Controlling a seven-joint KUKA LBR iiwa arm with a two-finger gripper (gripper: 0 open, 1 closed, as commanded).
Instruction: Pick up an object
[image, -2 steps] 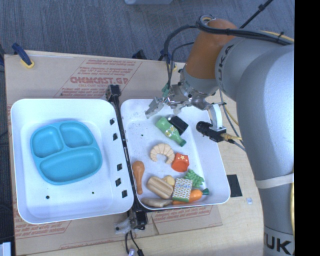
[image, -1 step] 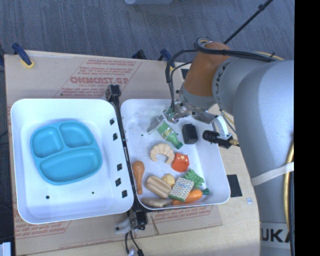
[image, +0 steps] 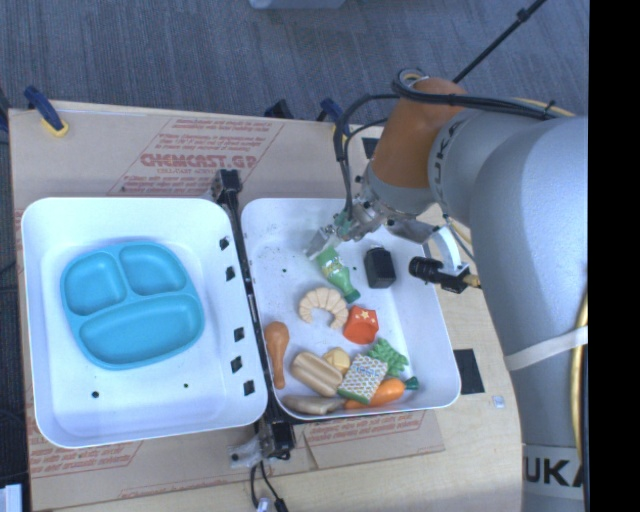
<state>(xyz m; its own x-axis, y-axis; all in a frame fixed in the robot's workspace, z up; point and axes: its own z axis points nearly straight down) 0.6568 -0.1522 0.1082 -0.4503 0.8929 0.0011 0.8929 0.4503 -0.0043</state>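
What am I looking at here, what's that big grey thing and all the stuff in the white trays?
The big grey thing is a robot arm with an orange band, reaching in from the right. One fixed camera looks down on the bench at a slant. At the arm's tip is its tool, low over the right bin, beside a green toy. I cannot tell if it holds anything. That bin has play food: a croissant, a red piece, a drumstick, a carrot and others piled at the near edge. The left bin holds a blue plate with three sections.
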